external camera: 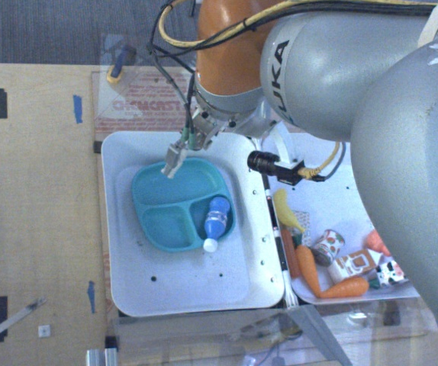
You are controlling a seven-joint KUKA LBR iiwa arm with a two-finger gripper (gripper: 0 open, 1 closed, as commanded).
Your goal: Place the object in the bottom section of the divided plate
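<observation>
One bottle (216,221) lies near plate (179,204) edge.

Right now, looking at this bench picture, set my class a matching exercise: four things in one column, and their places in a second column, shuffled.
Things
1. blue water bottle
2. gripper
3. carrots
4. teal divided plate

Places
A. in the right white bin
B. on the floor of the left white bin
C. over the plate's upper edge
D. lying in the plate's right-hand section

Pairs: 1-D, 2-C, 3-A, 4-B
</observation>
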